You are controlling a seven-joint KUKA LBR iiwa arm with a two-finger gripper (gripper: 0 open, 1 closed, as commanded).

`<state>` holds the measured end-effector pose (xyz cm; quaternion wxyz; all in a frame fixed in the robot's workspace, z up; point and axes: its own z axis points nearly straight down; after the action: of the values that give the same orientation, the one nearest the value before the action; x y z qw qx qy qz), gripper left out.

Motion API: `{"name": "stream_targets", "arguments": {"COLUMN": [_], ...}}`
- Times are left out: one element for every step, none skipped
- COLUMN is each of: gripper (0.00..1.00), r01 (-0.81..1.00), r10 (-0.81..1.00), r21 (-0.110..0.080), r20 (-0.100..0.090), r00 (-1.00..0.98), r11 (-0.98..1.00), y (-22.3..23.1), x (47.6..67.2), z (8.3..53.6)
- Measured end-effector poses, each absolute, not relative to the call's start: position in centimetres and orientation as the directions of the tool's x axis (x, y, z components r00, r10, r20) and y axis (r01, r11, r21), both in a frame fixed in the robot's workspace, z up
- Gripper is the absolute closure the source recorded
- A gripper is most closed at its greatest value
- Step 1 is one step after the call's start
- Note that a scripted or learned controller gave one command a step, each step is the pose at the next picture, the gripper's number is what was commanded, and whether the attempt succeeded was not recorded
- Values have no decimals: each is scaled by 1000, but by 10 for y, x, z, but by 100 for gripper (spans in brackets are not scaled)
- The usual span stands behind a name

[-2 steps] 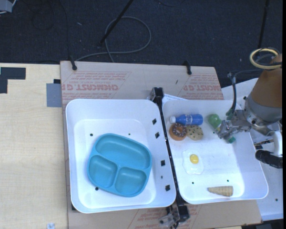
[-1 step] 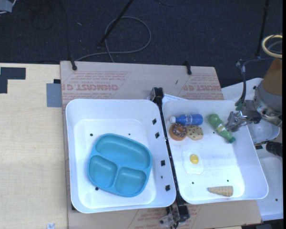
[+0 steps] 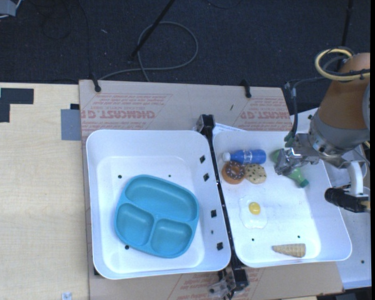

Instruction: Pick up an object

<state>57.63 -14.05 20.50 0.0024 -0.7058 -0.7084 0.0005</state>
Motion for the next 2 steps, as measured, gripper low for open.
{"name": "stream_targets", "arguments": {"gripper": [100,100], "r01": [1000,1000], "r10": [1000,1000], "r21": [-4,-4], "r20": [3,2], "r00": [-4,-3], "r11": [4,3], "y": [-79,-34], "x": [576,577], "z": [205,202]}}
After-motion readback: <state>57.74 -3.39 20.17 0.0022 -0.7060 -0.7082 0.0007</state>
